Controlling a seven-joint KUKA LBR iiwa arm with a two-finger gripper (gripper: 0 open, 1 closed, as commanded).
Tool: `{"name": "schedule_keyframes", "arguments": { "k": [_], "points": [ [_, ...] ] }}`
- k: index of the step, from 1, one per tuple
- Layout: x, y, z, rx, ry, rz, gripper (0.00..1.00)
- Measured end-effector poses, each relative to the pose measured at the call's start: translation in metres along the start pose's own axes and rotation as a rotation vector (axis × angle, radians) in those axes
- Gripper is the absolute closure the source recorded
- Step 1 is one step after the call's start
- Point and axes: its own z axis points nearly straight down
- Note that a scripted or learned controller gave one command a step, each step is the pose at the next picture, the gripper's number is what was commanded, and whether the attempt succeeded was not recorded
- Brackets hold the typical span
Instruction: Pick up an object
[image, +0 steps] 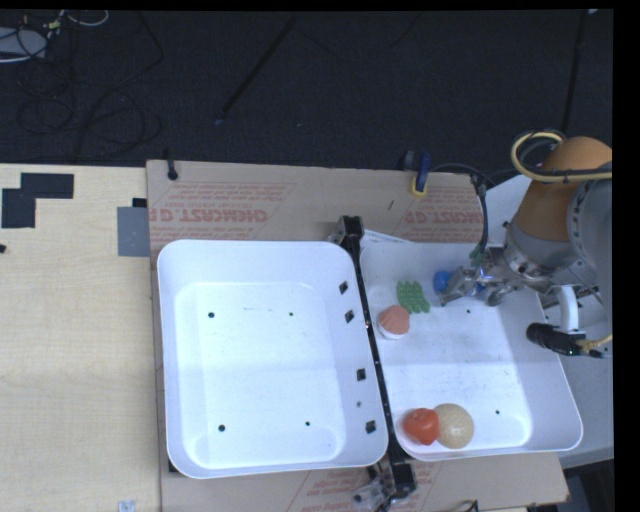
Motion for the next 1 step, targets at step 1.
{"name": "schedule_keyframes", "arguments": {
  "k": [1],
  "points": [
    [0.0003, -0.0006, -0.0096, 0.004, 0.0, -0.003, 1.0]
  ]
}}
